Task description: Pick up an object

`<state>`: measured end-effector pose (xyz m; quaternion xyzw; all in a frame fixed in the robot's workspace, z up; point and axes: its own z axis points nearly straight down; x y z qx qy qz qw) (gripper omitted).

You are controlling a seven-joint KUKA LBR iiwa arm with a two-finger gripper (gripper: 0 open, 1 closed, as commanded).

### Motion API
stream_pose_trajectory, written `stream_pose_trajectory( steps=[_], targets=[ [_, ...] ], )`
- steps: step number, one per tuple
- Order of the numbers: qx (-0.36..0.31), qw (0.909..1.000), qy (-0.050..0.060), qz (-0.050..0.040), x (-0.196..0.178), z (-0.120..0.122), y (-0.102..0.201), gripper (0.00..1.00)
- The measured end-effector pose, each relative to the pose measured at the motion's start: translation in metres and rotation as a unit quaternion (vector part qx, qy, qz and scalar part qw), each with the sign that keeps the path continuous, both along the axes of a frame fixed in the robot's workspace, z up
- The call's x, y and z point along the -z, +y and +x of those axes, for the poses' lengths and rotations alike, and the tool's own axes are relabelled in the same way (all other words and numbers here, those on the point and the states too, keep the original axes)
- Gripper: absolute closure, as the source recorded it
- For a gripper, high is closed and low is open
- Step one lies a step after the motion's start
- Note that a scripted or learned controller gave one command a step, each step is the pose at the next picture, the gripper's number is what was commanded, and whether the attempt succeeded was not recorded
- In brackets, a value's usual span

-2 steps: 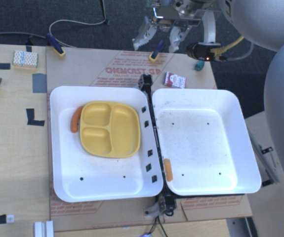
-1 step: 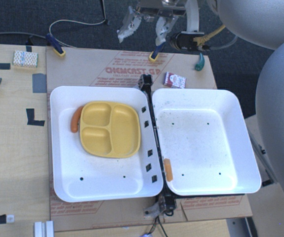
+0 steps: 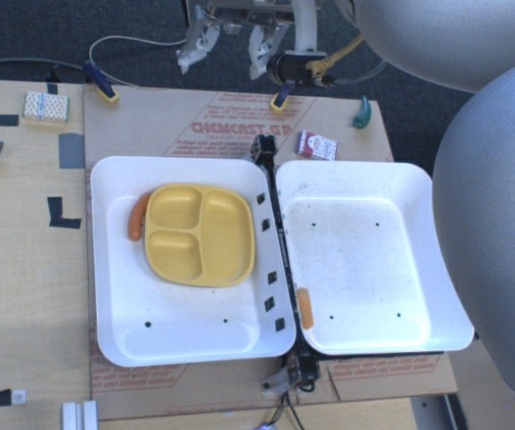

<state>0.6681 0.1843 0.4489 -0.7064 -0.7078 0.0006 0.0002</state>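
Pale wood worktop (image 3: 24, 267) carries a cardboard sheet (image 3: 230, 133) printed "CHEMCAST GP" beneath two white bins. The gripper (image 3: 230, 50) hangs above the far edge, fingers apart, grasping nothing. A yellow divided plate (image 3: 199, 234) lies in the left bin (image 3: 114, 330), an orange carrot (image 3: 135, 218) touching its left side.

Both bins (image 3: 114, 330) white w/ small black specks. Divided plate (image 3: 200, 235) yellow. Two sausage-like pieces (image 3: 136, 218) orange. Cardboard sheet (image 3: 230, 128) tan w/ red print. Bench (image 3: 15, 267) pale wood, black tape marks. Sponge (image 3: 46, 107) yellow-white checked. Gripper (image 3: 230, 54) silver-grey.
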Motion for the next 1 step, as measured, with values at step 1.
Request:
stream_pose_trajectory(
  steps=[1],
  targets=[
    [0.0, 1.0, 0.001, -0.0003, 0.0745, -0.0005, 0.0495, 0.0]
  ],
)
